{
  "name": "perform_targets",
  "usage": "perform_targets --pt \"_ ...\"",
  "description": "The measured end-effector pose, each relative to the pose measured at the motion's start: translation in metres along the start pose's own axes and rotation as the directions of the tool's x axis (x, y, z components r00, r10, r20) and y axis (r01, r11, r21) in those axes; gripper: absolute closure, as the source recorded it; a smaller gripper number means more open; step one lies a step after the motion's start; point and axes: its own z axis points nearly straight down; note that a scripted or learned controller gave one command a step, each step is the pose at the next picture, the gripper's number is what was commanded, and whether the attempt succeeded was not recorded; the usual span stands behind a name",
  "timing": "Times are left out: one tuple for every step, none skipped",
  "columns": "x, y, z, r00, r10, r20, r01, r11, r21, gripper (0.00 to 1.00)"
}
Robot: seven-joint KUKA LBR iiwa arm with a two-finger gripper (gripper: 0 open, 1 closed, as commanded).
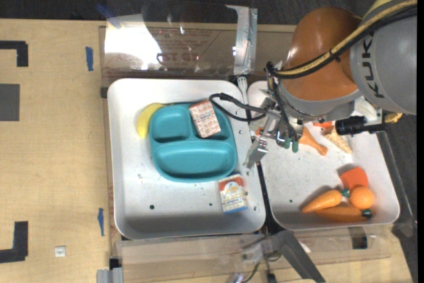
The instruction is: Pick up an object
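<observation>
A teal divided tray (192, 149) lies flat mid-bin on the left, a small printed packet (205, 119) resting on it at one o'clock, a yellow piece (144, 117) at its ten o'clock edge. A small carton (232, 195) lies at five o'clock.

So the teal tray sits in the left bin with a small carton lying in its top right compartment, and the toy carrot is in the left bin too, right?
Not quite. The camera view shows the carrot in the right bin, near its front edge. The rest holds: the tray sits in the left bin, with the carton in its top right compartment.
</observation>
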Motion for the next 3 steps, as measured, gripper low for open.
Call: perform_targets --pt "0.039 -0.079 -0.01 0.994 0.11 0.001 -0.11 0.994 0.001 0.0" --pt "-0.025 -0.131 0.051 0.99 0.139 -0.002 -0.139 0.99 0.003 0.0" --pt "-0.068 -0.178 0.092 1.0 0.023 0.003 -0.023 1.0 0.001 0.0"
